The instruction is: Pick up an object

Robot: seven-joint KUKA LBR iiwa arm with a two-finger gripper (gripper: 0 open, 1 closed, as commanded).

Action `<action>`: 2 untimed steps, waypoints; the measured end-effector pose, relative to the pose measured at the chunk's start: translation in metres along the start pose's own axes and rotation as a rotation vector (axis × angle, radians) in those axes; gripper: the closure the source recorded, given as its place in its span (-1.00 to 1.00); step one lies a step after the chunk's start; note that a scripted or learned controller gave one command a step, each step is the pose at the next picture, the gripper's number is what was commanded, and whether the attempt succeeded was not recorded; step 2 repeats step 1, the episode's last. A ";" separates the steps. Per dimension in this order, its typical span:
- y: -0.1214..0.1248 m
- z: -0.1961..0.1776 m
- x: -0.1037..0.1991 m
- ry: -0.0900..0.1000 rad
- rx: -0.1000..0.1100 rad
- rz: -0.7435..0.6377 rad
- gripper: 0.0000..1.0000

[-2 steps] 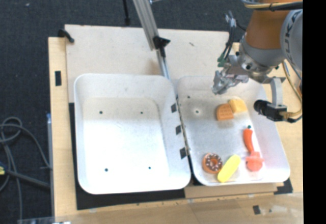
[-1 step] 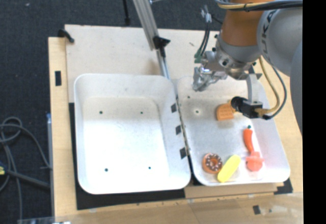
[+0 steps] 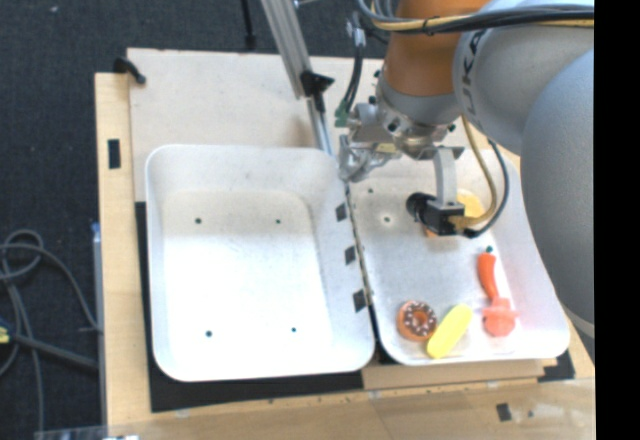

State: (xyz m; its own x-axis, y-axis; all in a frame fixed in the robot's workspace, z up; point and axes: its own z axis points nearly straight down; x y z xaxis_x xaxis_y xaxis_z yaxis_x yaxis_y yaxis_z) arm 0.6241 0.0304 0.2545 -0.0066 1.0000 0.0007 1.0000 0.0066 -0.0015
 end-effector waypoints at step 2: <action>0.015 0.011 0.057 0.000 -0.003 -0.001 1.00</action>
